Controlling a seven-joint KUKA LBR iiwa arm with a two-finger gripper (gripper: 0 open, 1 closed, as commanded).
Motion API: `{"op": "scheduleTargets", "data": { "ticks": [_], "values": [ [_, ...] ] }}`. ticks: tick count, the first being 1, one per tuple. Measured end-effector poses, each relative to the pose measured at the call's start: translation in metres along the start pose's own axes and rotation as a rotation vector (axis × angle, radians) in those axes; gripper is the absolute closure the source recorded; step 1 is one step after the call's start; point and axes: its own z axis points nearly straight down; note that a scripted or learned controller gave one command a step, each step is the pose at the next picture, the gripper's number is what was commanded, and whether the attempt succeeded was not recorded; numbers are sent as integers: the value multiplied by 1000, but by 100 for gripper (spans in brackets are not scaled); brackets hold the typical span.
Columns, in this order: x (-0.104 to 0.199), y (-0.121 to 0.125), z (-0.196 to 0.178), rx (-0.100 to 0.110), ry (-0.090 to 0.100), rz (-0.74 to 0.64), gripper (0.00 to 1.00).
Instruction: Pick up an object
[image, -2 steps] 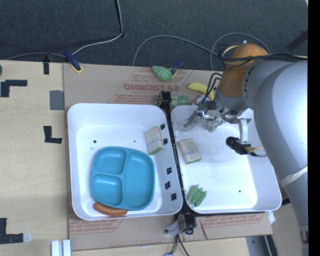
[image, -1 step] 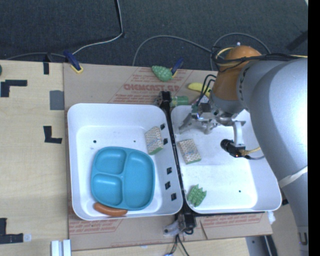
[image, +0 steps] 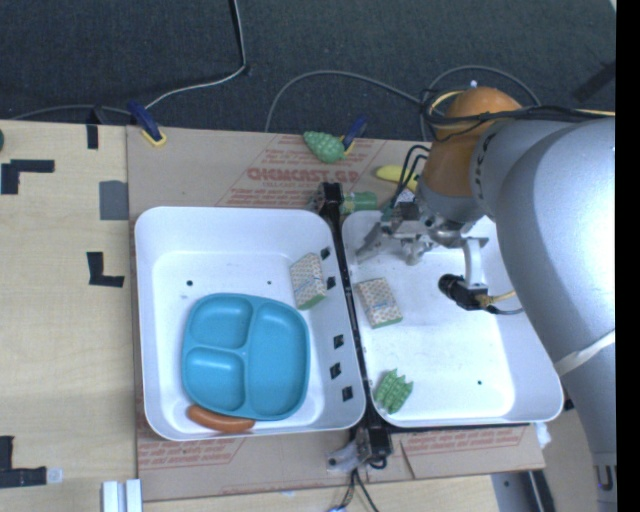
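Two bins, white, shallow, smooth plastic, rounded corners, side by side on a brown printed cardboard sheet (image: 200, 170) on the pale wood-look desk (image: 50, 330).

Left bin (image: 160, 225), 3 items:
- 1 blue plate (image: 245, 355), smooth plastic, rounded-square, three compartments, lying flat.
- 1 orange sausage (image: 220, 420), glossy, long and rounded, at the near wall, touching the plate's near edge.
- 1 patterned block (image: 309, 278), small, boxy, pale speckled print, tilted against the wall next to the other bin.

Right bin (image: 450, 370), 2 items:
- 1 patterned block (image: 380, 301), same print, lying flat near the divider, apart from the walls.
- 1 green toy (image: 392, 390), bumpy, leafy texture, in the near corner by the divider.

Outside the bins, on the cardboard at the far side: 1 more green bumpy toy (image: 323, 145), 1 blue clip (image: 352, 130) touching it, 1 yellow piece (image: 392, 173), shape unclear. A second blue clip (image: 150, 125) sits at the cardboard's far left corner.

Arm (image: 550, 230): grey, smooth, bulky, with an orange band (image: 465, 140), coming in from the right. Its metal end hangs over the right bin's far corner by the divider, near the flat block but not touching it. Jaws: cannot tell if spread or pressed together; nothing seen between them.
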Motion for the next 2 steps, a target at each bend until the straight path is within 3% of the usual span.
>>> {"op": "scheduleTargets", "data": {
  "ticks": [1,2],
  "values": [
    [0,0,-10,-1,-2,-1,100],
    [0,0,-10,0,-2,-1,0]
  ]
}}
